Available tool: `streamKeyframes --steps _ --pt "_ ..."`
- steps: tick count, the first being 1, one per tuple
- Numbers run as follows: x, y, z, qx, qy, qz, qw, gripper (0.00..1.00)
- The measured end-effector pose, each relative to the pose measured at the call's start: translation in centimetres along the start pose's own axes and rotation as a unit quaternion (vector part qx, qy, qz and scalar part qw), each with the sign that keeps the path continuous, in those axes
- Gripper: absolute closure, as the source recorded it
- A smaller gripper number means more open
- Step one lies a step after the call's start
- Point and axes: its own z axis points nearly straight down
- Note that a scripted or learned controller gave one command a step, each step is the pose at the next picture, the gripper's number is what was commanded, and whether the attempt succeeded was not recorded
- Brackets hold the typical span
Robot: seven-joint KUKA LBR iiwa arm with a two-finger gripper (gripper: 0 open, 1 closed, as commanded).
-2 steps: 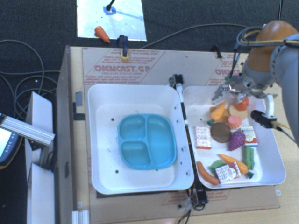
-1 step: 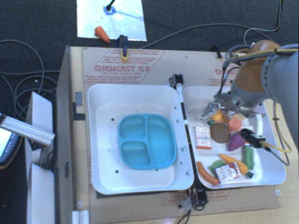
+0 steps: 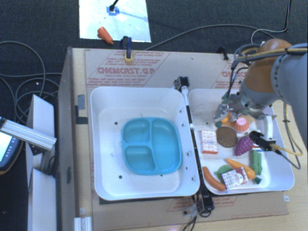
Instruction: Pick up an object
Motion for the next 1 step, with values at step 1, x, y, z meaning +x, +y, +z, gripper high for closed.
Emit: streamKeyframes --steps 1 --pt "7.85 -3.85 -7.90 -0.001 0.001 -0.001 1.0000 1.00"
